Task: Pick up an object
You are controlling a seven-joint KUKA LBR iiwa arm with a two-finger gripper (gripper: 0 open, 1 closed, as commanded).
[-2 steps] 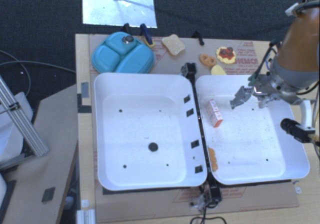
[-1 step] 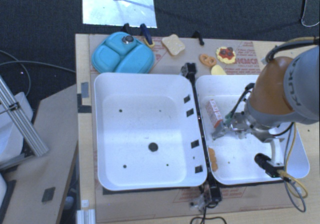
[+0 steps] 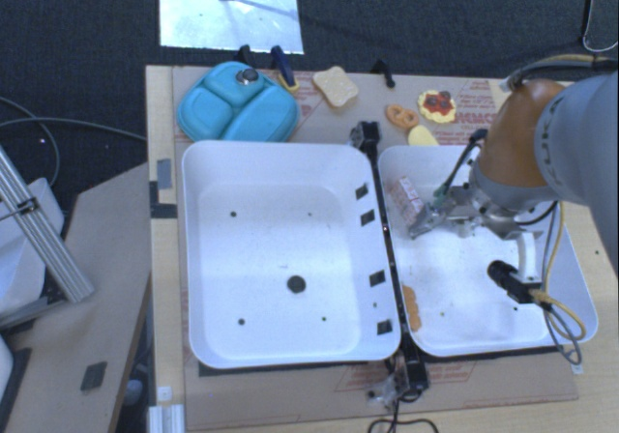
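A small pinkish wrapped packet w/ printed markings is lying tilted in the right bin, near its upper left corner. The grey arm w/ orange band is reaching in from the right, gripper angling down-left, touching the packet's lower end. Can't tell how far the fingers are spread or whether they're gripping anything.

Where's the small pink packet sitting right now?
The small pink packet lies in the right bin, near its upper left corner beside the divider, just left of the hand.
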